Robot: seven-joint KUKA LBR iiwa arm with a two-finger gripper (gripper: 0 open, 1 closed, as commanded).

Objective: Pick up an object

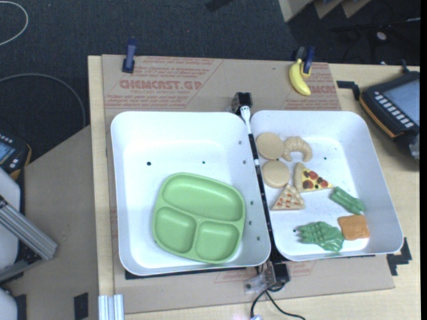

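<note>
Camera view: you have two white bins side by side on the surface. The left bin (133,179) holds a green divided tray (199,217) at lower centre of the frame. The right bin (373,172) holds all the small pieces: two tan rounds (270,145) and a croissant (297,149) at its upper left, two pizza slices (313,180) just below them, a green leafy piece (321,235) and an orange piece (353,227) near the lower edge, and a smaller green piece (347,200) above the orange one.

Your main risk is crowding. The rounds, croissant and slices touch or nearly touch, so a descent there could close on two things or push them apart. They also look flat, so a grasp may slide off. The tray is broad and probably too wide to grip across.

As for the gripper, you cannot tell its opening from this frame, and nothing here is lifted.

A banana (299,79) lies outside the bins at the upper right.
</note>
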